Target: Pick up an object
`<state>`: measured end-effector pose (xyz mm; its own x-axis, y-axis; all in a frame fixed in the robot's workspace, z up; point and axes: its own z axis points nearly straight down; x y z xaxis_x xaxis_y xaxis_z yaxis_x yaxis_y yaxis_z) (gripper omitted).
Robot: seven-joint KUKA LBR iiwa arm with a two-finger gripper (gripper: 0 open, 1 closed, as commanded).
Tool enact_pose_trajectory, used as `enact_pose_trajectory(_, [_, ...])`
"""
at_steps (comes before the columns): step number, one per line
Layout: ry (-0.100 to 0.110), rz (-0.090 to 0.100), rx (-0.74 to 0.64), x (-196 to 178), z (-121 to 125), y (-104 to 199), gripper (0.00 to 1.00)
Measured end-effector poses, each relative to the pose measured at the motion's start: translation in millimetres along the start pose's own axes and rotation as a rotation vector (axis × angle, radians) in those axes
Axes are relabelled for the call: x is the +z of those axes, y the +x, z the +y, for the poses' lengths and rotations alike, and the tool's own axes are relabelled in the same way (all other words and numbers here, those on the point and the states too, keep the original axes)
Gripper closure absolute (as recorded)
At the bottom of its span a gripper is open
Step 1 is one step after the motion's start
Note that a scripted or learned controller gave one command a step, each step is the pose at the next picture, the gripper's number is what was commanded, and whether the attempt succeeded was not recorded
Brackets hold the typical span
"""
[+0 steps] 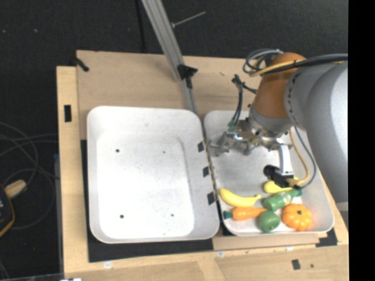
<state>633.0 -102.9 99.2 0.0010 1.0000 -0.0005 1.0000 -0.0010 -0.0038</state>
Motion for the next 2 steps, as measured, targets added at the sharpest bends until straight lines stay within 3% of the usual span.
enact_pose_trajectory(1, [-0.006, 0.001, 0.001, -14, 2, 0, 1.0])
enact_pose_trajectory(2, [-0.01, 0.0, -0.001, -77, 3, 2, 1.0])
